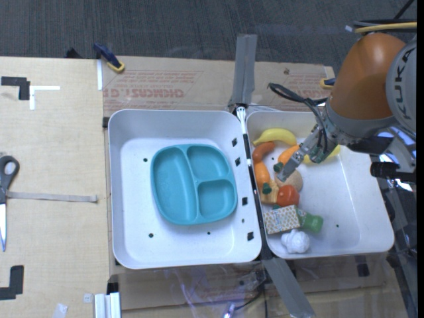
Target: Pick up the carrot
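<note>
Partly hidden behind the jaws (286, 167), the carrot (287, 154) lies among toys.

I count two white bins (126, 197) on my table (53, 244). One teal divided plate (194, 184) sits in the bin farther from my gripper (291, 163). Around my gripper lie one yellow banana (275, 136), two orange carrot-like pieces (263, 172), one red tomato (287, 195), one patterned sponge block (280, 219), one green item (311, 224) and one white item (295, 242).
</note>
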You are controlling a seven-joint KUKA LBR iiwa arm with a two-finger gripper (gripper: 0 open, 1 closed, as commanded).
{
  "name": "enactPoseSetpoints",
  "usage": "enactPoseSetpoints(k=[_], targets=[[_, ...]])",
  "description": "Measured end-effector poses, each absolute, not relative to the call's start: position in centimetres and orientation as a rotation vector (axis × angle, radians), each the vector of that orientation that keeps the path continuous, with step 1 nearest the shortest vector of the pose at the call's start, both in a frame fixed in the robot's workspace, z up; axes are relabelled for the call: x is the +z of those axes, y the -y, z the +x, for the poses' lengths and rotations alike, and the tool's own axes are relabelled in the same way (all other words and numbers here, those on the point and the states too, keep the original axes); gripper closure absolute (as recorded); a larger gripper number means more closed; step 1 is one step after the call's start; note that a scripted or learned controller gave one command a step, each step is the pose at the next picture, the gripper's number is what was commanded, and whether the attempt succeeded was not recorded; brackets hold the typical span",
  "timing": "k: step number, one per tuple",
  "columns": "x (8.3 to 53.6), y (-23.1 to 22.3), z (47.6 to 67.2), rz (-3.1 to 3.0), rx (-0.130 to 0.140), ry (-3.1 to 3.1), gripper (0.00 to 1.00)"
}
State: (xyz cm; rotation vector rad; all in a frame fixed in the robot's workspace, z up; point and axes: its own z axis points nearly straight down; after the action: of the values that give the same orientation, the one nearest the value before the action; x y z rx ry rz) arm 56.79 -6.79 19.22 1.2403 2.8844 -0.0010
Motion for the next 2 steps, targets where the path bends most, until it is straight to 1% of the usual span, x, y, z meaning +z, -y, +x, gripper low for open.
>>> enactPoseSetpoints(k=[1, 2], targets=[[10.2, 11.4, 61.0, 1.283, 0.0, -2.864, 0.0], [8.8, 11.9, 64.8, 1.5, -0.016, -2.79, 0.0]])
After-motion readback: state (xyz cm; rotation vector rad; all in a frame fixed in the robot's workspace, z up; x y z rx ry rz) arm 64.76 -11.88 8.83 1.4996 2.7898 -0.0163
